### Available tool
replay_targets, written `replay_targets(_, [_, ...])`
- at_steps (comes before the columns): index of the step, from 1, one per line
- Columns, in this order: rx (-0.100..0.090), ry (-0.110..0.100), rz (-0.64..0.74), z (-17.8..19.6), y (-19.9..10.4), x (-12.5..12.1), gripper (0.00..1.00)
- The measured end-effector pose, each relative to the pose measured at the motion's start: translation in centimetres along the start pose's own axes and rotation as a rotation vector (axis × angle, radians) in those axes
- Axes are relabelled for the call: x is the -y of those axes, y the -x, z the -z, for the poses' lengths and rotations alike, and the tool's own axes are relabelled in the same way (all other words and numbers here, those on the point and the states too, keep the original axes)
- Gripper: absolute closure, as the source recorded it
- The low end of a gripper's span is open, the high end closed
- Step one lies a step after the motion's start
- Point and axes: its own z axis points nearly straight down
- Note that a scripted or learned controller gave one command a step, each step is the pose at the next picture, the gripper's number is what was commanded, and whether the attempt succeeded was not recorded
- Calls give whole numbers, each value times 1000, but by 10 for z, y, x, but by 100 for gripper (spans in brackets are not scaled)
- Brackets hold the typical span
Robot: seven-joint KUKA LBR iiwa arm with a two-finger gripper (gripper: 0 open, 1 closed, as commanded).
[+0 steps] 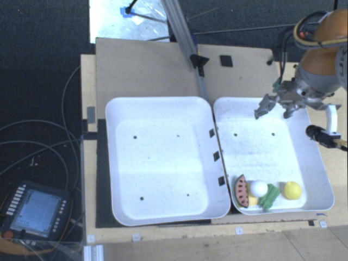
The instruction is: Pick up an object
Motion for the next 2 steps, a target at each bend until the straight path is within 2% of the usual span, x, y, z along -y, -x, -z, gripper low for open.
replay_targets(1, [0,1,1,11,0,0,100])
replay_targets(2, [0,-5,-3,-122,51,-23,100])
